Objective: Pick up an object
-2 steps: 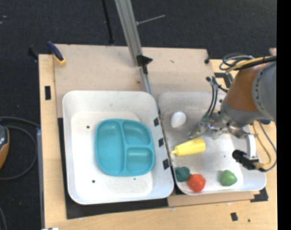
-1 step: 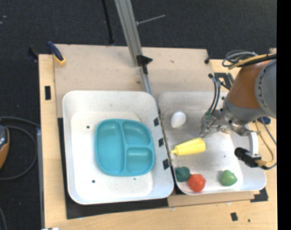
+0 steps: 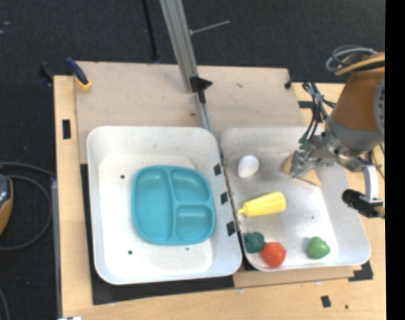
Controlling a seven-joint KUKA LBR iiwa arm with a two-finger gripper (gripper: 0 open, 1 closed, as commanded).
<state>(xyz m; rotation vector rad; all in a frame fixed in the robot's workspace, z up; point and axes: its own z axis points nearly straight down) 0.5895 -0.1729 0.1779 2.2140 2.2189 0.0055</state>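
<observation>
An object has not been chosen yet, judging by how things are lying, so the step in hand looks like the approach before any grasp. Going left to right: the left bin (image 3: 109, 152) is carrying a teal divided plate (image 3: 173, 204), well apart from the arm. In the right bin (image 3: 342, 245), a white ball (image 3: 248, 166) is sitting toward the far left part, a yellow bottle-like piece (image 3: 263, 205) is lying on its side near the middle, and along the near edge a dark teal piece (image 3: 254, 241) is touching a red ball (image 3: 274, 253), with a green round piece (image 3: 317, 247) further right. The gripper (image 3: 304, 163) is hovering over the far right part of this bin, right of the white ball, with nothing visibly between its tips; whether it is spread or closed I cannot tell. The next move is probably calling for a shift toward one item and a clean descent over it.
</observation>
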